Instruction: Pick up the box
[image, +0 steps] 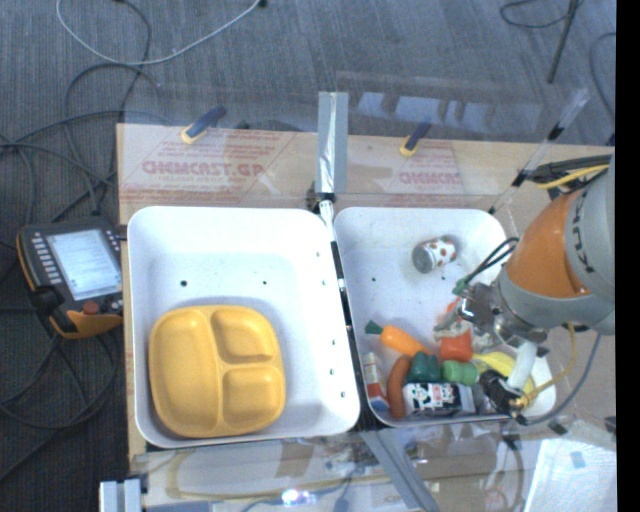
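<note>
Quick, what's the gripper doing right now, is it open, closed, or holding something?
Gripper: cannot be told. It sits low over the pile of toys in the right bin, and its tip is lost among them.

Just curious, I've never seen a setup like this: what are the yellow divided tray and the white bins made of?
The yellow tray looks like moulded plastic: smooth, matte, with rounded compartments. The white bins seem glossy plastic too, with soft reflections and curved corners, though painted metal can't be ruled out.
</note>
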